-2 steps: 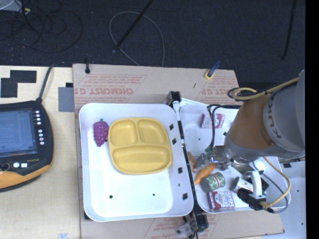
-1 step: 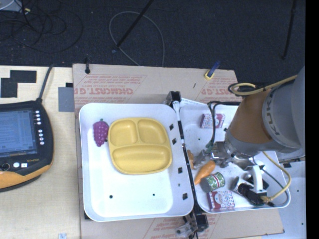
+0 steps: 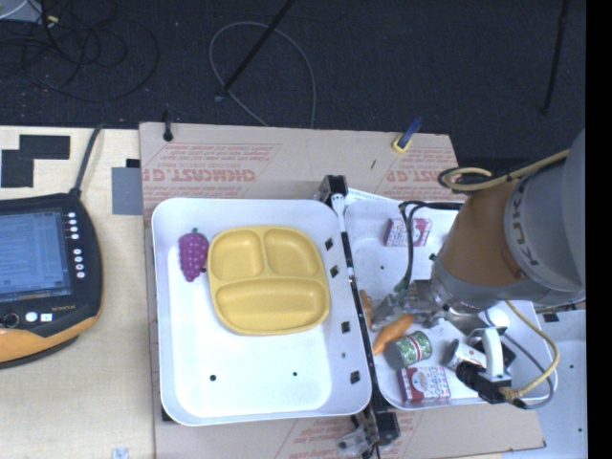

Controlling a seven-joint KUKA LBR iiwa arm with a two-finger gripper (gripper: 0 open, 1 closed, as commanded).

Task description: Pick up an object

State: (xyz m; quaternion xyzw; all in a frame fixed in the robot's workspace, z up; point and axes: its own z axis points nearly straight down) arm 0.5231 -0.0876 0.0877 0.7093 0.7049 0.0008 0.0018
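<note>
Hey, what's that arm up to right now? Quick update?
Claw down in right bin, grip unclear. Nearest items: carrot, green can. Nothing seen lifted. Left bin: yellow tray, purple grapes.

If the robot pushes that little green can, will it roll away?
Probably. The green can seems to lie on its side, so its round body could roll. The carrot touching it might block one way. It looks stiff, not squishy.

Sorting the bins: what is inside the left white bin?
The left white bin holds a yellow divided plate and purple grapes beside it. Whatever lies under the plate is covered.
</note>
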